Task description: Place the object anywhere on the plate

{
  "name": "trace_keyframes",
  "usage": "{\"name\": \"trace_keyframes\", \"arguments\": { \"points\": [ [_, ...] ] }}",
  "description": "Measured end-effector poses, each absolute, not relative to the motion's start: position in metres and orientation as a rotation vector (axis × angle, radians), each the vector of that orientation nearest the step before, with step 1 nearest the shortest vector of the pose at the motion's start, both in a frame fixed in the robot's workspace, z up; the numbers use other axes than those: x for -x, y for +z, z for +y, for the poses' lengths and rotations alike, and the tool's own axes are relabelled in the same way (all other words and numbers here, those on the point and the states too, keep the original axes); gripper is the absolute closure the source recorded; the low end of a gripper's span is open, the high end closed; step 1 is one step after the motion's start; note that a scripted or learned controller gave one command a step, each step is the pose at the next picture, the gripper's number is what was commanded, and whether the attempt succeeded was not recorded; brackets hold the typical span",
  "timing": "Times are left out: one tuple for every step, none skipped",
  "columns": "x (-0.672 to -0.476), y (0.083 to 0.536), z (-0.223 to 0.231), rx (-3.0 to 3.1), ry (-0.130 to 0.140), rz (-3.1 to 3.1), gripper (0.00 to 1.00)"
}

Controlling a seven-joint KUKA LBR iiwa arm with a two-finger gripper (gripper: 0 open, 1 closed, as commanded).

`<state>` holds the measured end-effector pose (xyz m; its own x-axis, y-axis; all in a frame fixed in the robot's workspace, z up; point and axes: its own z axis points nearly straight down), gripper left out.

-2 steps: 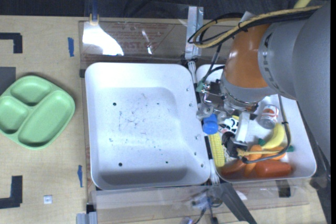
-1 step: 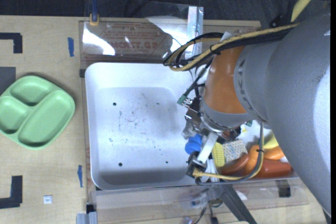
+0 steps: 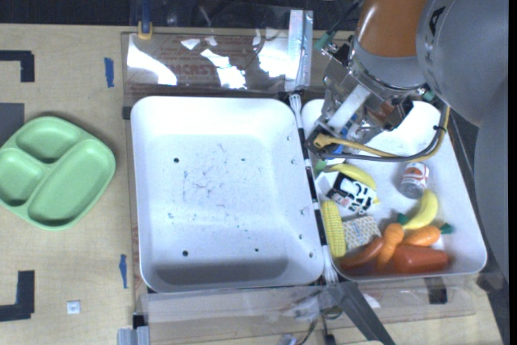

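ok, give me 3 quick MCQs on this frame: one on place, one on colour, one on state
1. Where is the plate?
A. in the left bin
B. on the bench, left of both bins
C. in the right bin

2. What colour is the plate?
A. green
B. red
C. blue

3. Where do the toy foods, such as the banana and the corn, lie?
A. on the plate
B. in the left bin
C. in the right bin

Answers:
1 B: it sits on the wooden bench, outside the left bin.
2 A: its three compartments are pale green.
3 C: they are piled at the near end of the right bin, below the arm.
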<state>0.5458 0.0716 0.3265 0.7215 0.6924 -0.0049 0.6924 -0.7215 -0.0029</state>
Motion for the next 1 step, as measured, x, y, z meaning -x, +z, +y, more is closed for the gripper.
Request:
{"name": "trace_keyframes", "arguments": {
  "points": [
    [-0.5435, 0.4301, 0.1065, 2.699, 0.007, -1.608, 1.00]
  ]
}}
